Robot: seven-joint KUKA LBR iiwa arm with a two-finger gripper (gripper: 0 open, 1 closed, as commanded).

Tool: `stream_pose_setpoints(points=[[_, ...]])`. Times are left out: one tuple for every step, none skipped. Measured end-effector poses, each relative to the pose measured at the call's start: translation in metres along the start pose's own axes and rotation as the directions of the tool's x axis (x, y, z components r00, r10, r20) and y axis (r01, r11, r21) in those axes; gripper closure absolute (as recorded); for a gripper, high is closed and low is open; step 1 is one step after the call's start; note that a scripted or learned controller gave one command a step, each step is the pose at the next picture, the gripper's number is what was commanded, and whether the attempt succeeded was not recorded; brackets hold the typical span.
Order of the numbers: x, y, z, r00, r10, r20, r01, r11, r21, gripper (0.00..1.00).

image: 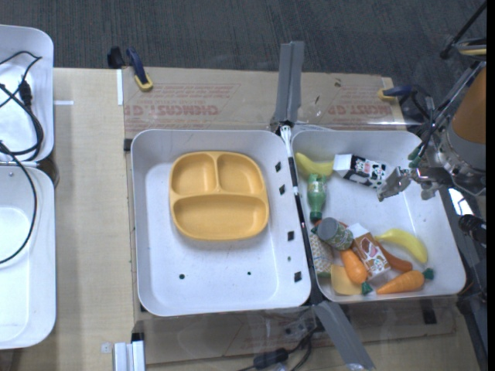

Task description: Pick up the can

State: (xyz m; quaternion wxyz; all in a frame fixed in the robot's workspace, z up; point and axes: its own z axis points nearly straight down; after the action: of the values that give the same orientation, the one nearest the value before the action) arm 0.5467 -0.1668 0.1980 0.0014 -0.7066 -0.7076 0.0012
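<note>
So the small grey-topped metal can (335,233) is lying tilted in the right-hand white plastic bin (456,242), over toward that bin's 9 o'clock side, squeezed into the pile of toy food. At its 12 o'clock there's a green plastic bottle (315,195), and just at its 4 o'clock a little red and white carton (373,256) touches it, with an orange toy carrot (353,267) right below. A yellow plastic banana (407,244) sits at the can's 3 o'clock, a bit apart.

The claw (411,183) hangs over the right bin at about the can's 2 o'clock, well apart from it, with its two fingers spread and nothing between them. A black and white cow-print milk carton (360,169) lies just at the claw's 9 o'clock.

The left white bin (151,230) has a yellow three-compartment plastic plate (219,195) sitting in its upper middle. Both bins rest on the tan bench (89,207).
</note>
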Motion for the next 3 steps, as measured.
stream_pose_setpoints(points=[[0.003,0.050,0.086,0.999,0.055,0.001,-0.055,0.999,-0.001,0.00],[-0.009,0.051,0.051,0.994,0.109,0.001,-0.109,0.994,-0.004,0.00],[0.016,0.086,0.105,0.996,0.090,0.002,-0.090,0.996,-0.005,0.00]])
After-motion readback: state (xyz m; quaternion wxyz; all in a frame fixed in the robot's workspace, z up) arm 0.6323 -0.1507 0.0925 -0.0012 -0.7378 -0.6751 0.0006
